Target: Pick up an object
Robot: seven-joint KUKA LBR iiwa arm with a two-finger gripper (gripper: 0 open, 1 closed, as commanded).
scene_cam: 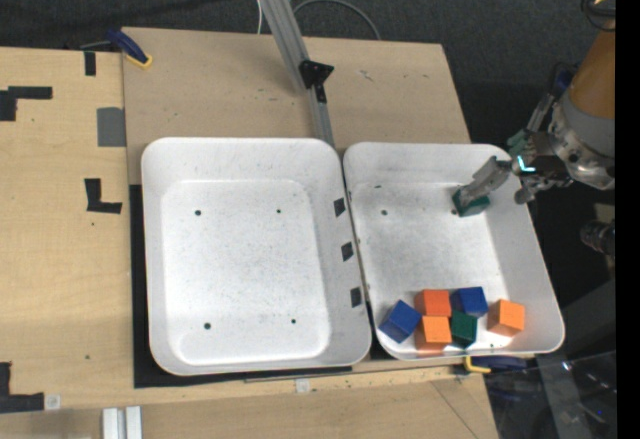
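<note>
Several small blocks lie bunched at the near edge of the right bin (420,227): a blue one (400,319), an orange one (435,302), a second blue one (468,300), another orange one (435,330), a dark green one (463,328) and an orange one (507,316) at the right. My gripper (497,196) hangs over the far right part of this bin, well away from the blocks. It is open, its green-tipped finger (470,202) points left and down, and nothing is between the fingers.
The left bin (240,167) adjoins the right one along a shared middle wall. A slanted metal pole (285,17) comes down to the bins' far junction. The arm's orange band (600,77) is beyond the bench's right edge.
</note>
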